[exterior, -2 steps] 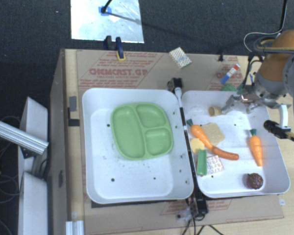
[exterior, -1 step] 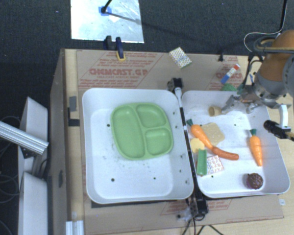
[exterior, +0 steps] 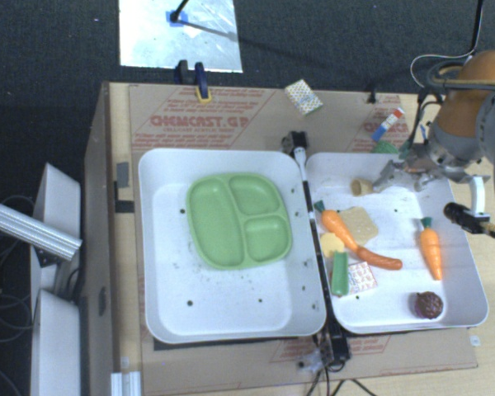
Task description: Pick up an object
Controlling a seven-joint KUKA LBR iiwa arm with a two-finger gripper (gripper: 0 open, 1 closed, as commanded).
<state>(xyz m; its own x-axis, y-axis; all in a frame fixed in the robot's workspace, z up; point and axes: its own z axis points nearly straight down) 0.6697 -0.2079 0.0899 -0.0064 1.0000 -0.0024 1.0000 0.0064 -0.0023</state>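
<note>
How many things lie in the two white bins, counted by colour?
Green: 2, the divided plate and the green stick
Orange: 3, two carrots and a sausage
Tan or yellow: 3, cracker, yellow piece, small tan piece
Dark brown: 1, ball
White with red print: 1, packet
Total: 10

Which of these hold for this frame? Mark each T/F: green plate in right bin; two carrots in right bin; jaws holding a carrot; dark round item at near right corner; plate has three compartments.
1. The green plate lies in the right bin. False: it lies in the left bin.
2. Two carrots lie in the right bin. True: one carrot near the divider, another carrot toward the right side.
3. The gripper holds a carrot. False: both carrots lie on the bin floor, apart from it.
4. A dark round item sits near the right bin's near right corner. True.
5. The plate has three compartments. True.
</note>
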